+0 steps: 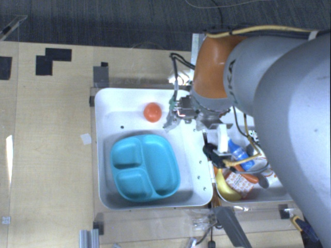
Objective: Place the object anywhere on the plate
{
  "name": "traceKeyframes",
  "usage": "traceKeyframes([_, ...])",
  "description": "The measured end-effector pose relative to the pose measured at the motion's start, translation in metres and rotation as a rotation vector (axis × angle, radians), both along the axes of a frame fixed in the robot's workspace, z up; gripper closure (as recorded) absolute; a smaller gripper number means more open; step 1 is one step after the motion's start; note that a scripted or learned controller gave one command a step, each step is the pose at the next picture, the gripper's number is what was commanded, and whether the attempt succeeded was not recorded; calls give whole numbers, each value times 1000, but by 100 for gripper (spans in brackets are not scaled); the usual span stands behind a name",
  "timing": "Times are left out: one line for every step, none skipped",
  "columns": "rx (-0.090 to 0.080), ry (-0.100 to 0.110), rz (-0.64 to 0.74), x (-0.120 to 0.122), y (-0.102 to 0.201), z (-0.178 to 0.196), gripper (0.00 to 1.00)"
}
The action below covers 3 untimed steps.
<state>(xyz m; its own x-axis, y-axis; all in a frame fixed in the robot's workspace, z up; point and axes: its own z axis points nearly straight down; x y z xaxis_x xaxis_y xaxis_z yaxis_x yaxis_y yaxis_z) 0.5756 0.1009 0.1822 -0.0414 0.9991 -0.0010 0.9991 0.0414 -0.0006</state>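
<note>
In the left white bin point(103, 138) a small orange ball point(152, 112) lies near the back wall, apart from the blue sectioned plate point(145, 167) toward the front. The pincer point(176, 119) hovers just right of the ball, seemingly grasping nothing; its state is unclear.

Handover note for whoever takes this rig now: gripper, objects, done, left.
Gripper: over the left bin, near its back right corner; finger state unreadable, nothing visibly held.
Orange ball: on the bin floor just left of the gripper, apart from the plate.
Blue divided plate: front of the same bin, nothing on it.
Done: nothing placed.
Left: grasp the ball, set it on the plate.
</note>
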Motion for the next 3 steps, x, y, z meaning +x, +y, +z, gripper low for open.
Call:
traceKeyframes([-4, -11, -81, -78, 73, -78, 0])
traceKeyframes([-37, 1, -106, -77, 51, -77, 100])
traceKeyframes([-42, 10, -108, -77, 49, -72, 100])
